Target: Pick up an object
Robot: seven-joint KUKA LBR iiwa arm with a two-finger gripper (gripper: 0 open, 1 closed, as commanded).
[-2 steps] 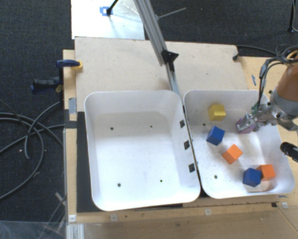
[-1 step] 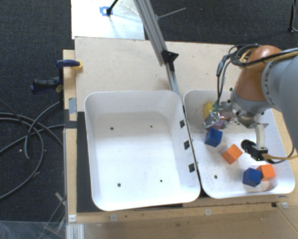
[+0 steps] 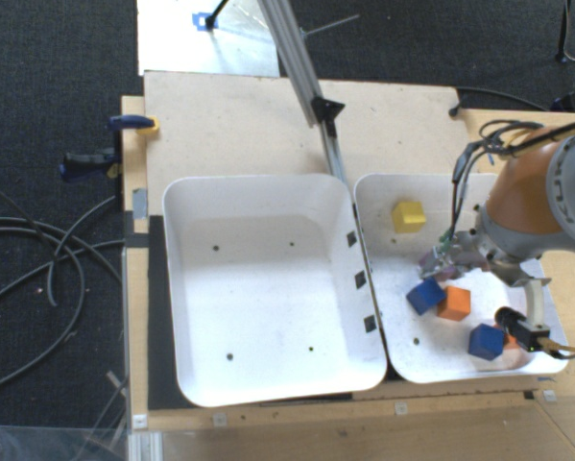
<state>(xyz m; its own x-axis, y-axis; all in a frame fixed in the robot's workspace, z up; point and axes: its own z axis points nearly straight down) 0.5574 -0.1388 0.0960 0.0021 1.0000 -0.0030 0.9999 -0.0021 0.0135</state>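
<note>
Camera view, looking down at a slant: the arm (image 3: 541,200), grey with an orange band, reaches in from the right edge of the frame and bends down into the right bin (image 3: 383,209). Its gripper (image 3: 443,262) sits low in the middle of that bin, just above the nearer blue block (image 3: 424,297) and the orange block (image 3: 454,303), which lie touching each other. Whether the jaws are open or closed cannot be told, for the wrist and its cables hide them. Nothing is seen held.

The step in hand looks like the approach to a grasp, with the blue-and-orange pair the likely target. The next move calls for the jaws to come down around one block alone, which may be awkward with its neighbour pressed against it.

A second blue block (image 3: 486,342) lies towards the lower right of the bin, and a yellow block (image 3: 408,216) sits apart at its upper left. All four are small, matt, solid-looking cubes with plain faces. Both bins are shallow, smooth white plastic with rounded corners; the left bin (image 3: 186,286) fills the centre of the frame. Beneath them the worktop (image 3: 229,123) is pale, dull board.
</note>
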